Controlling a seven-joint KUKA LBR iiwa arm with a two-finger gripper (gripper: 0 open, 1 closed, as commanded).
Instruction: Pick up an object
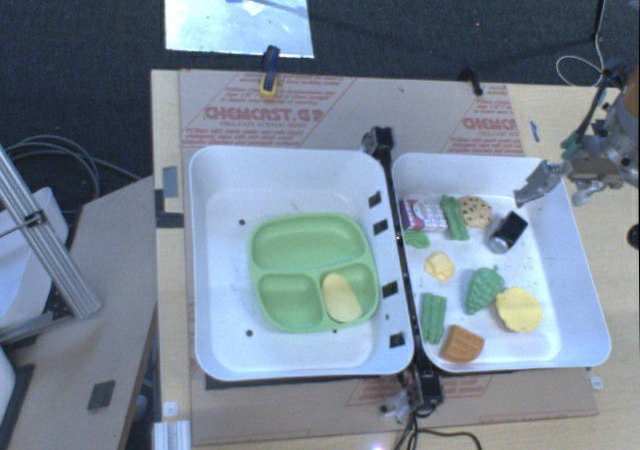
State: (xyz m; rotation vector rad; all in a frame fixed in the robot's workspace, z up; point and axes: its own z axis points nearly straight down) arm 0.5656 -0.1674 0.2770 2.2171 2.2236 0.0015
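Note:
The right bin [575,238] holds several toy foods: a pink and white packet [422,213], a green pickle [454,217], a cookie [474,210], a black cylinder [507,230], a small yellow piece [438,265], a green bunch [484,288], a yellow round [518,309], green beans [433,316] and an orange bread piece [461,344]. My gripper [556,190] hangs over the bin's far right part, above and to the right of the black cylinder. It is open and nothing sits between its fingers.
In the left bin [220,188] lies a green divided tray [300,258] with a yellow piece [342,296] in its lower right compartment. A black divider with clips [385,198] runs between the bins. Cables hang at the far right.

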